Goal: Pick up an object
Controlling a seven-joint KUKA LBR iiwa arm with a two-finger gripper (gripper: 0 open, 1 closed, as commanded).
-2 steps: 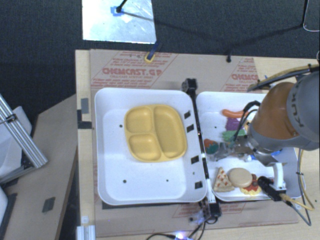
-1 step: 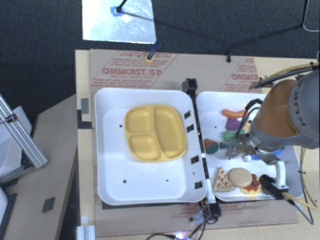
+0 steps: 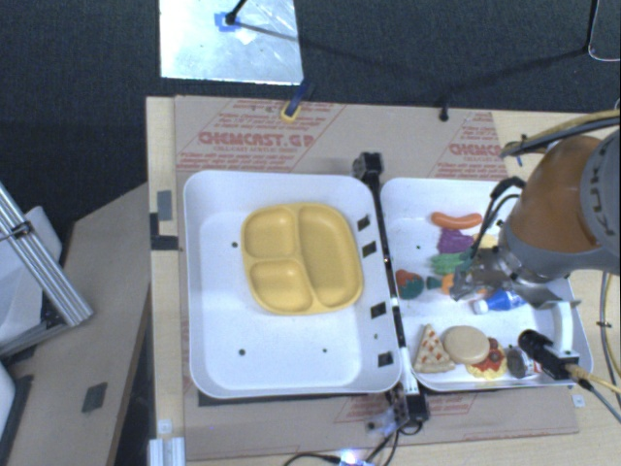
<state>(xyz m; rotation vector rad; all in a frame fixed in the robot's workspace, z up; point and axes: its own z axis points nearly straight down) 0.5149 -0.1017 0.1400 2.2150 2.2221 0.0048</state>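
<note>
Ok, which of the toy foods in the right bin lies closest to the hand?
The blue piece, lying right beside the hand. The pizza slice and burger sit lower in the view, the hot dog higher.

High slanted look (both bins [image 3: 291, 187]).

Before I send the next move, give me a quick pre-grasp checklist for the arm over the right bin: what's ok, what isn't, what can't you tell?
1. Gripper is over the right bin, among the toy food: ok.
2. Object between the fingers: cannot tell; the wrist hides them from above.
3. Targets within reach: ok. The blue bottle lies just beside the gripper, and the orange hot dog and purple piece lie just beyond it.
4. Clutter near the gripper: not ok. The green piece and neighbours crowd it, so a stray contact seems likely.
5. Pizza slice and burger sit apart toward the near edge: ok.
6. Left bin holds the yellow divided plate, untouched: ok.
</note>
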